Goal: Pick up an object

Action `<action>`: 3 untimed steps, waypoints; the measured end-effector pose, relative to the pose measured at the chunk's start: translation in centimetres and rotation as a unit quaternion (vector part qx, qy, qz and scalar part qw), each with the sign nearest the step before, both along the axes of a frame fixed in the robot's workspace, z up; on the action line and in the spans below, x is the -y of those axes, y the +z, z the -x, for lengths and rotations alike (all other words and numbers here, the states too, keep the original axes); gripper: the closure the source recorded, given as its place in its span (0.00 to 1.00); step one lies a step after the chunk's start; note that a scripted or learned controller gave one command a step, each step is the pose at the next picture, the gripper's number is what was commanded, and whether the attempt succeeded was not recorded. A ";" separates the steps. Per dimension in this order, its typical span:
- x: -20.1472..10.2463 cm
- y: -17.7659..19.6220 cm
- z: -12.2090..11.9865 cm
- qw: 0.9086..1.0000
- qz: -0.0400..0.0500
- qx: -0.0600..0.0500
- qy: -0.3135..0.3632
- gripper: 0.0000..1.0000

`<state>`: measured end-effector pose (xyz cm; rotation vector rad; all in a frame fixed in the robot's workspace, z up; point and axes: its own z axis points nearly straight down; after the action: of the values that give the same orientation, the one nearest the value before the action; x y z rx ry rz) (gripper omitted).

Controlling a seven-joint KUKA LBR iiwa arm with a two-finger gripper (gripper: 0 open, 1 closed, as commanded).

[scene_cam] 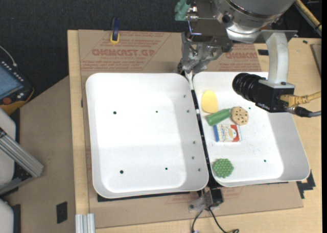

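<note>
The right bin (286, 145) holds several small items along its left side. A yellow lump (209, 100) lies nearest the back, with a green cylinder (218, 116) and a round speckled cookie (239, 115) just in front of it. A red, white and blue packet (227, 133) sits below them, and a green bumpy ball (222, 167) rests near the front rim. My gripper (190, 66) hangs over the back edge where the two bins meet, behind and left of the yellow lump, with nothing visibly held.
The left bin (138, 135) adjoins the right one along a shared rim. A black cylindrical unit (255, 92) on a white bracket overhangs the right bin's back. Brown cardboard (127, 48) lies under both bins, with a blue-and-yellow clip (115, 31) at its back.
</note>
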<state>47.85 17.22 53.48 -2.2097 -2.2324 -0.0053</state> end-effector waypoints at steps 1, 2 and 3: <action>0.5 1.1 -0.1 1.000 0.000 0.002 -0.004 1.00; 0.4 2.2 -0.2 1.000 0.000 0.003 -0.004 1.00; 0.4 3.2 -0.2 1.000 -0.001 0.005 -0.004 1.00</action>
<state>48.06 16.86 56.71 -2.2220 -2.2285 -0.0177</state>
